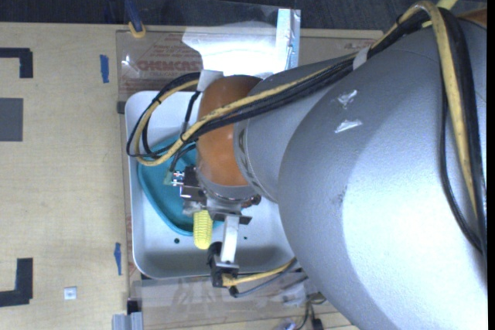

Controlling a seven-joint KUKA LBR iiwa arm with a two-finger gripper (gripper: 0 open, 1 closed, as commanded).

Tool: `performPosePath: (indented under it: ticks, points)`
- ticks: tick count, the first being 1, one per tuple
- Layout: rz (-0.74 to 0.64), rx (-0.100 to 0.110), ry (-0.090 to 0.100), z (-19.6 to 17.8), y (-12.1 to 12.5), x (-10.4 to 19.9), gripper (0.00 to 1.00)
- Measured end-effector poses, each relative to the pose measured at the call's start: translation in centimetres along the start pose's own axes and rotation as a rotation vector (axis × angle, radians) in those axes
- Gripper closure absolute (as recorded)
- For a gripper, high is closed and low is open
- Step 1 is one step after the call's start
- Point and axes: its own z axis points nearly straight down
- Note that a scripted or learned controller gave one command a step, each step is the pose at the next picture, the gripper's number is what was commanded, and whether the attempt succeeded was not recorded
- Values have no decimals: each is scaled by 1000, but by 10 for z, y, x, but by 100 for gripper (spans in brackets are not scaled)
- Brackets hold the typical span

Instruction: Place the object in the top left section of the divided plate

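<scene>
**In the White Bin, a Corn Cob Sits at the Plate's Rim, Short of Its Section**

In the white bin point(130, 243), close under the wrist, the pincer point(207, 205) hangs over the lower right edge of the teal divided plate point(155, 185). The toy corn cob point(201, 230) shows just below it. Whether the pincer is clenched on the cob or has released it cannot be told, because the wrist and the orange band cover the contact.

The main risk is misplacement. The cob lies across the plate's lower right rim, partly over the bare bin floor, which looks like the far side from the top left section. If it is let go or slips here, it would likely roll off the rim into the bin. Most of the plate is hidden by the arm, dividers included, so the target section cannot be picked out, and a drop judged from here could land in the wrong compartment or on a ridge. A dark cable point(147, 127) loops low over the plate's upper left. I judge that it could snag or drag on the rim and shift the plate as the arm travels that way.

The cob is small, bright yellow and ribbed with kernel rows. It is a short cylinder standing roughly lengthwise in the view. Being rounded, it would probably roll easily.
</scene>
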Motion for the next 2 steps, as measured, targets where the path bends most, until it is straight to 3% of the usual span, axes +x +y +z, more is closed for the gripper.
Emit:
performPosePath:
  ticks: [1, 2]
  points:
    - [74, -32, 35, 22, 8, -20, 100]
    - [385, -44, 37, 31, 9, 5, 100]
